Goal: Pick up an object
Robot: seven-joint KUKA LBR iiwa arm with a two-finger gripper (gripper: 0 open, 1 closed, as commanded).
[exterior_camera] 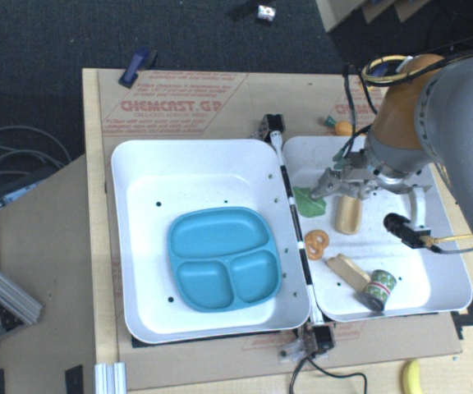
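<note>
Though I cannot tell whether the pincer (349, 187) is spread, the tan cylinder (348, 217) runs near-to-far.

Bins: two, white, a left bin (138, 179) and a right bin (435, 276).

Loose items counted: nine in all.

Left bin, one item: one blue tray (220, 257), with three compartments.

Right bin, five items, one of each kind: one green scrap (309, 202), one tan cylinder (348, 216), one orange ring (316, 242), one wood block (347, 269), one green can (379, 288).

Outside the bins, three items: one blue item (138, 68) at the far edge of the board, one orange bit (341, 126) by the right bin's far corner, one yellow item (411, 377) at the near edge.
</note>
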